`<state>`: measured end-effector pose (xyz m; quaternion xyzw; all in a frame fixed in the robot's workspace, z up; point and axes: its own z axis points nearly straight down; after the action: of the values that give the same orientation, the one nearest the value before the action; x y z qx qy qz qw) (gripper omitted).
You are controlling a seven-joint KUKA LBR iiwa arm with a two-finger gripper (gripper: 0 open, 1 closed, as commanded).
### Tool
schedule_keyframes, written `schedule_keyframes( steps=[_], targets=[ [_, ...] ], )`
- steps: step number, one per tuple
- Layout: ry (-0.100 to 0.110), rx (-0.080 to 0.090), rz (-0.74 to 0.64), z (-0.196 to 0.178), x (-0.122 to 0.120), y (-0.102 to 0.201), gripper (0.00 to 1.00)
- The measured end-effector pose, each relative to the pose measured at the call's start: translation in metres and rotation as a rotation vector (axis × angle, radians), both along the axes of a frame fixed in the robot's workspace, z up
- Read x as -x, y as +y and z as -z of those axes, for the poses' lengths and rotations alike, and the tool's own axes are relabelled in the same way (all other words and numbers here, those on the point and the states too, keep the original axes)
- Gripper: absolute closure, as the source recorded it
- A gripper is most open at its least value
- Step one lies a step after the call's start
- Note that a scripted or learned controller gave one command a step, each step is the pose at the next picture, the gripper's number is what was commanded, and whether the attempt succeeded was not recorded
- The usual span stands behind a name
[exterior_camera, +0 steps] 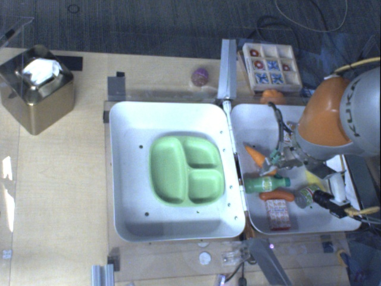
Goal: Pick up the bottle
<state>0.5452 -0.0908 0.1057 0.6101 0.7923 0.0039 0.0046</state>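
Crowded among toys, bottle (266,185) touches bin's (239,159) left wall.

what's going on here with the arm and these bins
A grey and orange arm reaches into the right bin, its pincer low over a clutter of small items. The green bottle lies on its side just below the pincer, beside a carrot, not visibly gripped. The left bin holds a green divided tray.

wooden bench (59,189), two white bins (128,177), brown box (38,97)
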Motion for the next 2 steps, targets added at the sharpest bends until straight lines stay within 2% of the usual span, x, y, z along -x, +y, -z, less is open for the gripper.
schedule_keyframes(
  steps=[1, 2],
  targets=[
    [0.000, 0.000, 0.000, 0.000, 0.000, 0.000, 0.00],
    [0.002, 0.004, -0.110, -0.116, 0.036, -0.042, 0.00]
  ],
)
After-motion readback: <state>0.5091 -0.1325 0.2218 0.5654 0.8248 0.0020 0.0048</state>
